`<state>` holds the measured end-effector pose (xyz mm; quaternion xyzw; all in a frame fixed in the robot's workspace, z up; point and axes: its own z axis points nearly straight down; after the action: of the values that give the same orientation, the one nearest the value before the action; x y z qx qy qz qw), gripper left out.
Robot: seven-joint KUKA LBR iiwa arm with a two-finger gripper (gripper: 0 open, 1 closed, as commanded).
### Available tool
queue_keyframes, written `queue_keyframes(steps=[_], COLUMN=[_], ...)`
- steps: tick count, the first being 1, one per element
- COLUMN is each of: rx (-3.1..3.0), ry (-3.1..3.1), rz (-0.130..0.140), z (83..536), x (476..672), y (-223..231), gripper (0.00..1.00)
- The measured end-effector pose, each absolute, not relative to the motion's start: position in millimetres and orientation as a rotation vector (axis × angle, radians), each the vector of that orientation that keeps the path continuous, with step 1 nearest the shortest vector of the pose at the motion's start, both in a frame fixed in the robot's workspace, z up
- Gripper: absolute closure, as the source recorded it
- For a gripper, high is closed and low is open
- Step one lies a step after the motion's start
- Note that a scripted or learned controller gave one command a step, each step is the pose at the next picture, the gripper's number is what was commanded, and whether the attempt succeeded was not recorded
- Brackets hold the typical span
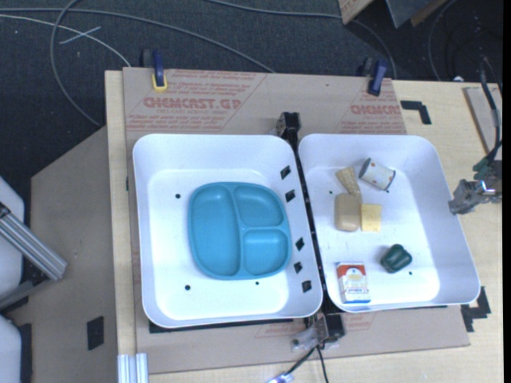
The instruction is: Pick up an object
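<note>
I logged two shallow white bins side by side on the bench. The left bin contained a single item: a blue divided plate with three compartments, lying flat near the bin's centre.

The right bin contained the loose objects available for picking:

- A small white-and-grey cylinder, lying on its side toward the far side of the bin.
- A tan cracker-like piece, just beside the cylinder on its left.
- A beige rounded block, below the cracker piece.
- A yellow square block, touching the beige block on its right.
- A dark green lump, well apart from the others, toward the right wall.
- A small red-and-white box, lying flat against the near wall.

All of these objects rested on the bin floor.

The gripper appeared at the right edge of the view, outside the right bin's rim and over the bench surface, with little of the arm visible behind it. It had hold of nothing that I could see. I could not tell how far open it was at this resolution.
</note>
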<state>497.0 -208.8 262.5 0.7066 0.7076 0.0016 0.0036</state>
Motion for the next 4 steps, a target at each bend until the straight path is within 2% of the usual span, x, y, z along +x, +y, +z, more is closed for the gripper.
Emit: queue_keyframes(steps=[2, 4], rx=[2.217, 2.219], ry=[2.230, 2.230], rz=[0.003, 0.000], z=[267.4, 240.3], x=[510.2, 509.1], y=[-101.1, -3.8], gripper=[1.00, 1.00])
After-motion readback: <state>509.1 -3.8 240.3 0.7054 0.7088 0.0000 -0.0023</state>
